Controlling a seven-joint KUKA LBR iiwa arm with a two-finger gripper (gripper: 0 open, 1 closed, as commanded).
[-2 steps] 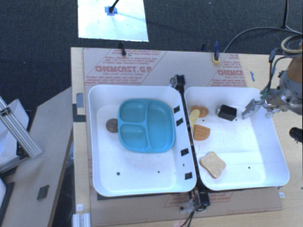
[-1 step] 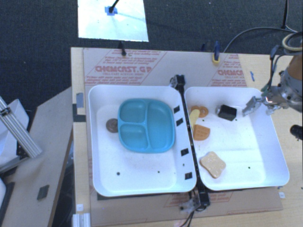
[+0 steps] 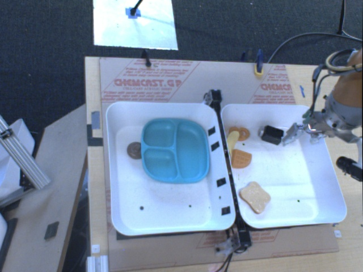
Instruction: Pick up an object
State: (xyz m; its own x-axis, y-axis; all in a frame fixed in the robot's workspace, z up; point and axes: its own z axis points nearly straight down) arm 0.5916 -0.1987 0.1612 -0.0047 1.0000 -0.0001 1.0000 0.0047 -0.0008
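The right bin point(image 3: 323, 169) holds a small black block point(image 3: 271, 134) near its back, a round orange piece point(image 3: 240, 134), a yellow piece point(image 3: 232, 139), an orange wedge point(image 3: 241, 158) and a slice of toast point(image 3: 255, 197). My gripper point(image 3: 294, 133) hangs over the back right of this bin, pointing left. Its tip sits just right of the black block, touching or nearly touching it. Nothing is visibly lifted off the bin floor.
The left bin point(image 3: 122, 208) carries a blue divided plate point(image 3: 173, 151) with a small brown disc point(image 3: 134, 149) at its left. A black-taped divider point(image 3: 222, 157) separates the bins. The grey arm point(image 3: 343, 103) and cables stand along the right bin's right edge.
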